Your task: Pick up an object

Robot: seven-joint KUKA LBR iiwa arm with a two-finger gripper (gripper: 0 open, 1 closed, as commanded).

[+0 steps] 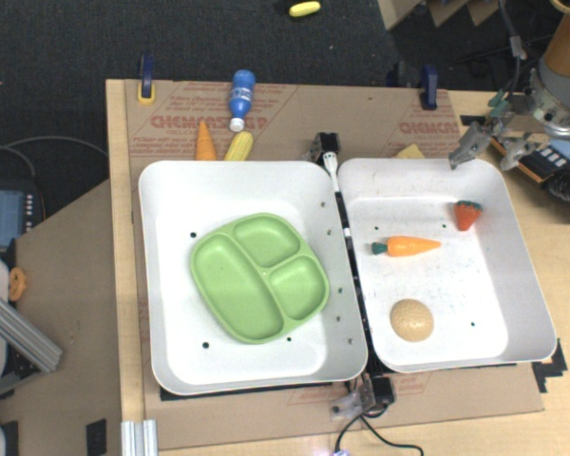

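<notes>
Two white bins are seen side by side on the bench. In the left bin a green divided plate is laid flat, near the middle. In the right bin three small things are spread well apart: a carrot lying crosswise near the middle, a strawberry near the far right wall, and a tan ball nearer the front.

The gripper is held at the far edge of the right bin, above and beyond its far right corner. Nothing is seen between its fingers, and whether they are spread or pressed together cannot be told at this size and angle.

Beyond the bins, on the board, a small bottle, an orange cone and a corn cob are left lying, and a yellow piece is seen on the dark floor farther off.

The step in hand is judged to be the approach: no object is grasped, and none is touched. The strawberry is the nearest to the gripper, with the carrot next. For the next move, the gripper would have to be brought over the chosen object, lowered with its fingers to either side of it, and closed. The carrot would best be taken across its narrow width; the round ball could be expected to roll away if it is nudged off centre.
</notes>
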